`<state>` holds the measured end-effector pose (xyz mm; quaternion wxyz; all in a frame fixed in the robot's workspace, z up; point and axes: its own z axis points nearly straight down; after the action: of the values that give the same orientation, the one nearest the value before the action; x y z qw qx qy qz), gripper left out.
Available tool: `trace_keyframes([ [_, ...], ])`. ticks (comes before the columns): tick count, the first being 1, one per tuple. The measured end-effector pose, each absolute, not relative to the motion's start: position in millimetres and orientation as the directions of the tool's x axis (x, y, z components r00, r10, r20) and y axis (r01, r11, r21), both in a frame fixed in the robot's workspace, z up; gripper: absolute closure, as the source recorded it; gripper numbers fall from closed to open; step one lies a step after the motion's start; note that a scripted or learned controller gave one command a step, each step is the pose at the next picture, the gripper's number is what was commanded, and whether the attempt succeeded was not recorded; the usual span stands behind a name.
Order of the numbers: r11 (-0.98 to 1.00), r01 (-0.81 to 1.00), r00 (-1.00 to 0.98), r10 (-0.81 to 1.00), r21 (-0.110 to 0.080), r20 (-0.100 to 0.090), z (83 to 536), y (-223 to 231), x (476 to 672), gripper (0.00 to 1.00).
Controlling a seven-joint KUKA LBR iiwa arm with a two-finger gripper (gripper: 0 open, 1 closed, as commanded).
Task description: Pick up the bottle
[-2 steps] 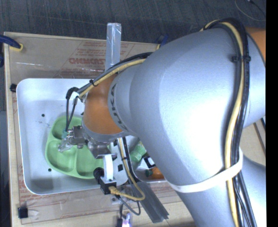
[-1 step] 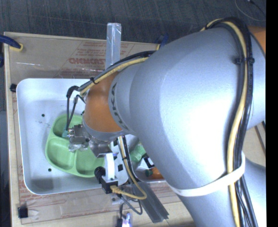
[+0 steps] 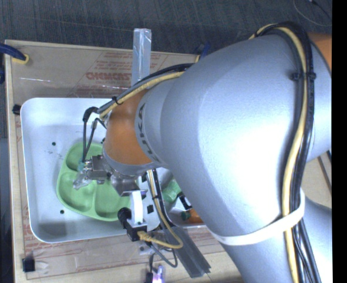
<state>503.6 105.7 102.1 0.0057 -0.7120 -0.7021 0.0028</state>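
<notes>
Your arm point(image 3: 232, 134) bends down from the right into the left bin point(image 3: 35, 158), gripper point(image 3: 86, 173) low over the green tray point(image 3: 73, 187). Grip state and bottle location: cannot tell.

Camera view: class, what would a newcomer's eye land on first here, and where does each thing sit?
The huge grey arm fills the right half, its orange band near the middle. Below that band, the gripper hangs over a green tray lying in the left white bin. A clear upright post stands behind the bin, at the top centre.
</notes>
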Motion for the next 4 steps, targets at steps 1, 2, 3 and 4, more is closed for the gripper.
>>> trace_keyframes([
  [1,0.042,0.999,-0.042,0.999,-0.002,-0.002,92,141,487.1,0.0],
  [2,-0.198,0.98,0.198,0.98,0.002,-0.004,91,161,477.2,0.0],
  [3,-0.164,0.986,0.164,0.987,-0.007,-0.001,91,145,475.1,0.0],
  [4,-0.235,0.972,0.235,0.972,-0.004,0.0,191,48,476.4,0.0],
])
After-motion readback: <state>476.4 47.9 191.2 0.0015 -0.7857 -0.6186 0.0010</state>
